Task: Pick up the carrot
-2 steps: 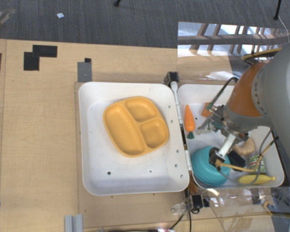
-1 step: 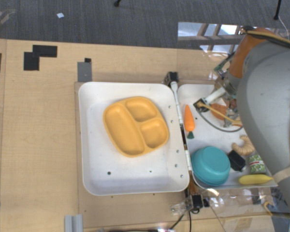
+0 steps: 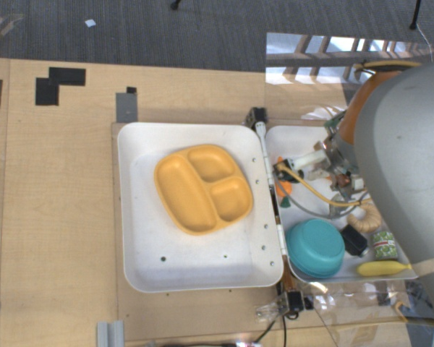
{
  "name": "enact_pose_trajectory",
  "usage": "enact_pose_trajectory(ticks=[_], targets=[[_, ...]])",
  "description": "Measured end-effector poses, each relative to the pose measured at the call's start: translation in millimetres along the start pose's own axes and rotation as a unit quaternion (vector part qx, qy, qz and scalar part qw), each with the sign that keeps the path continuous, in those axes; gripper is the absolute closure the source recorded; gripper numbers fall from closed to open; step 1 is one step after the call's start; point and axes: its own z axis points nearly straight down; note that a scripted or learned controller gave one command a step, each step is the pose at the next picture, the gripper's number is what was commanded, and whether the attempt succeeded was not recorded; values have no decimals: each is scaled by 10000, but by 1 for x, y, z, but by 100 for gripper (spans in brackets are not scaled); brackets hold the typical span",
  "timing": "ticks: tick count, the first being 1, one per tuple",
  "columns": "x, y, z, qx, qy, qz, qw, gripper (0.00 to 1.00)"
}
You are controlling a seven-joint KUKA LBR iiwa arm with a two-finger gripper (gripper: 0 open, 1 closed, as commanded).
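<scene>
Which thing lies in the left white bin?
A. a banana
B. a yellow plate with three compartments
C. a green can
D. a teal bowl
B: the yellow plate lies alone in the left bin, while the teal bowl and the banana are in the right bin.

Small orange carrot [image 3: 283,191] at the right bin's left wall, lying lengthwise along it, partly hidden.

light: bright, even | shadows: soft, faint | glare: reflective strip [image 3: 347,53] top right | focus: slightly soft
</scene>
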Motion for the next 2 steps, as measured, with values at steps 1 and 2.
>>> enact_pose_trajectory(ticks=[1,2], targets=[[-35,-68,-103,-11,56,-534,9986,0],[-47,-75,-97,12,-19,-461,9989,0]])
